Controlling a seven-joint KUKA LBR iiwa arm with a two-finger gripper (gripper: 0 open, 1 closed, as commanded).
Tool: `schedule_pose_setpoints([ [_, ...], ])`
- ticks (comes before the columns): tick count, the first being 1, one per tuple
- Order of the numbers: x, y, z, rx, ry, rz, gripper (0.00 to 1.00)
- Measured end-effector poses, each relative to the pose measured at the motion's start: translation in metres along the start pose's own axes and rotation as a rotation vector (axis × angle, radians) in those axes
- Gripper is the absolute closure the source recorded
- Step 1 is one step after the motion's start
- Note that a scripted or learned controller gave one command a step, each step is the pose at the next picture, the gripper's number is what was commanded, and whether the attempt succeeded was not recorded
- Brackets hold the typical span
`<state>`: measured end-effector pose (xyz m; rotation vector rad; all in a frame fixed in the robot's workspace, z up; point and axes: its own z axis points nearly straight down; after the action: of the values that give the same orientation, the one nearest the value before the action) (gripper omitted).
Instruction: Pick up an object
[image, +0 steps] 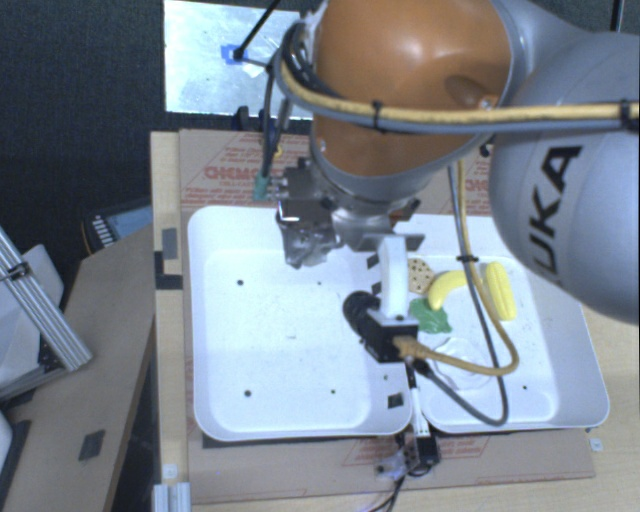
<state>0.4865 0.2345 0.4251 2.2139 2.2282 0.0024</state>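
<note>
My gripper hangs over the far edge of the left white bin, under the big orange wrist band. Nothing shows between or under its metal tips. In the right bin lie a yellow banana, a yellow corn cob, a green leafy piece and a speckled cookie, partly hidden behind the bracket. These objects sit to the right of the gripper, across the divider between the bins.
Both bins rest on a cardboard sheet on the bench. A yellow cable loops over the right bin's near half. A metal frame stands at the far left, off the bench.
</note>
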Motion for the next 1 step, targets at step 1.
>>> schedule_pose_setpoints([
  [1,-0.0333,-0.0002,0.0584,0.003,-0.002,0.008,1.00],
])
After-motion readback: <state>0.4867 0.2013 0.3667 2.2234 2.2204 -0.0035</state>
